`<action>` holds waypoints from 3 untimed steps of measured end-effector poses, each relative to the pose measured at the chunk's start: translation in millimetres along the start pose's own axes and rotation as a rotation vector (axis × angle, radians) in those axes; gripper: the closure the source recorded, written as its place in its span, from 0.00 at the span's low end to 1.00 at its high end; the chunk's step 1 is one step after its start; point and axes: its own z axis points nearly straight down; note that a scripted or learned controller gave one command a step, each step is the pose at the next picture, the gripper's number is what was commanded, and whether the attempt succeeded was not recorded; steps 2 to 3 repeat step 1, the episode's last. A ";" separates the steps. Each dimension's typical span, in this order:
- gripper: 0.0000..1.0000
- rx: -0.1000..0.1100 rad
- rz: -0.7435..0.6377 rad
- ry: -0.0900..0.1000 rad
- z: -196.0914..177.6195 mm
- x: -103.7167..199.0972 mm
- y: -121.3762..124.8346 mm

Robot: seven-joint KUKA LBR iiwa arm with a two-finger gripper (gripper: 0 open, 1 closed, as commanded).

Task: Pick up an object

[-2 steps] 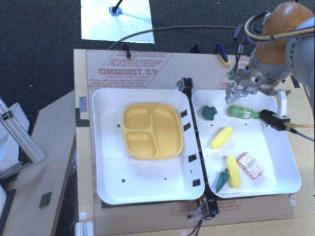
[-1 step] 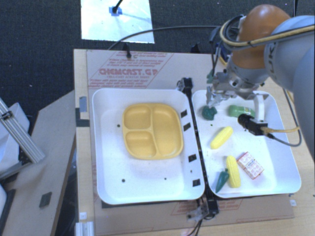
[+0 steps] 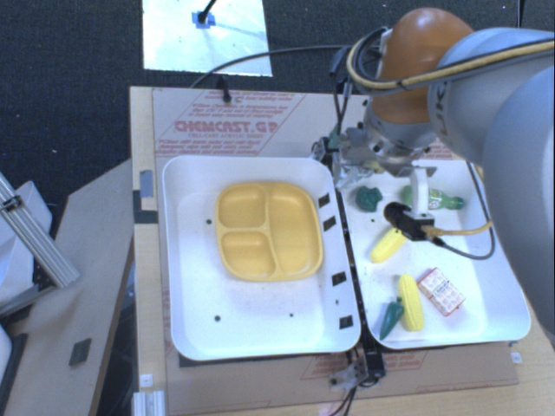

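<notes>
Gripper (image 3: 349,166) hangs at right bin's (image 3: 487,271) eleven o'clock, likely to reach the green toy (image 3: 369,198); whether it is open, I cannot tell.

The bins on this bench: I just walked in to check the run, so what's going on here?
The grey arm reaches in from the right, its gripper low over the far-left corner of the right bin, beside a dark green toy. Nothing is visibly held. Two yellow toys, a small green piece, a red-and-white box and a pale green item lie in that bin. The left bin holds a yellow divided plate.
</notes>
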 end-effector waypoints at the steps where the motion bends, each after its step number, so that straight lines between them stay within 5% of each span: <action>1: 1.00 0.001 -0.001 0.001 -7.2 62.0 -16.7; 3: 1.00 0.001 -0.001 0.001 -7.2 62.0 -16.7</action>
